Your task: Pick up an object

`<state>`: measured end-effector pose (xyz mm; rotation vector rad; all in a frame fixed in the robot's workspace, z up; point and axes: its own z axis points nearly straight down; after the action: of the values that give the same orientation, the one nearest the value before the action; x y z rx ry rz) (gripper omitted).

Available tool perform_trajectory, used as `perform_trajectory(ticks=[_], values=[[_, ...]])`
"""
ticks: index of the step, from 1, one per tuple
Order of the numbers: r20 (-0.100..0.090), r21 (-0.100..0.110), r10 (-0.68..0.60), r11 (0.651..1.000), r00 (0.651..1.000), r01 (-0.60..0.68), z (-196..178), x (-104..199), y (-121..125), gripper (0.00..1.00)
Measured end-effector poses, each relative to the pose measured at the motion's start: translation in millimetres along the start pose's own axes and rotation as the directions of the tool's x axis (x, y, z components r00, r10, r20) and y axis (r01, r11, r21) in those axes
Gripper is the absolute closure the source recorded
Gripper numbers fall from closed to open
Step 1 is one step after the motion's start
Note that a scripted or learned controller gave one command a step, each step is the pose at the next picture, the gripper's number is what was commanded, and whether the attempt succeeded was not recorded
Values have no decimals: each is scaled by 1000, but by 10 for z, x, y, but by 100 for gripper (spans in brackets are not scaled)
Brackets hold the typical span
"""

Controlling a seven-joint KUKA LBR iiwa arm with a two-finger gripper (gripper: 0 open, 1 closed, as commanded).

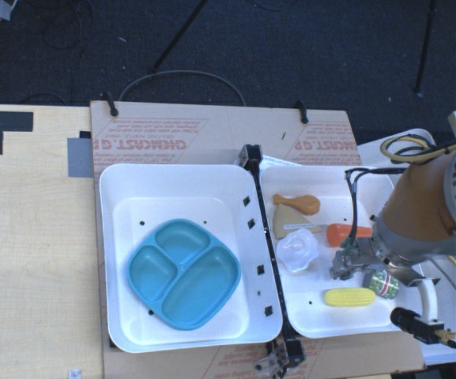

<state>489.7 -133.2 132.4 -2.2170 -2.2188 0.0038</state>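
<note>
Two shallow white bins sit side by side on the bench. The left white bin [117,212] holds a blue plastic plate with three sections [183,272]. The right white bin [322,326] holds the small things: a brown toy chicken leg [299,204], a clear crumpled plastic cup [297,251], an orange block [340,234], a yellow toy corn cob [350,297] and a little green and white can [386,283]. The grey arm with the orange band [417,204] reaches in from the right, and its gripper [348,264] is low in the right bin. I cannot tell how the gripper is set, because the dark parts blur together. The corn cob looks like the closest thing to grab. It lies just below the gripper, toward the front of the bin, and its long side runs left to right. The can is just beside the gripper too, on its right.
</note>
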Motion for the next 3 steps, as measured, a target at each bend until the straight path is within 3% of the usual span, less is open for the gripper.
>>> perform_trajectory(ticks=[2, 3], values=[[2, -3, 0, 1000, 1000, 0, -1156, -27, 127, 100], [0, 4, -3, 1000, 1000, 3, -1016, 387, 289, 100]])
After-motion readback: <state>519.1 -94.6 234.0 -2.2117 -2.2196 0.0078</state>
